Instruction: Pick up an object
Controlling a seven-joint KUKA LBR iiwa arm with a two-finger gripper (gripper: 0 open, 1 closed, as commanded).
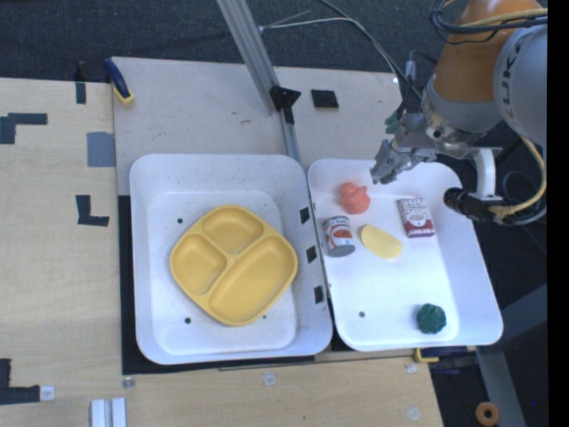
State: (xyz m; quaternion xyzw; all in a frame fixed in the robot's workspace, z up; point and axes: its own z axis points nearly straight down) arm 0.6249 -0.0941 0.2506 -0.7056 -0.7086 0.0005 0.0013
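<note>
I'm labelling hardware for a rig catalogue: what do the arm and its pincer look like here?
The arm is grey with a rounded orange band above the wrist and dark lettering on its grey shell. Black cables loop around the orange part and trail below the wrist. The pincer is small, dark grey metal, on a silvery wrist block.

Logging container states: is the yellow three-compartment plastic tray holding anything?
Empty. The yellow three-compartment plastic tray in the left white bin shows bare compartments.

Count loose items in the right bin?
5. Orange toy at the back left, below the gripper; can at the left edge; yellow piece mid-bin; red box right of it; green ball at the front right.
</note>
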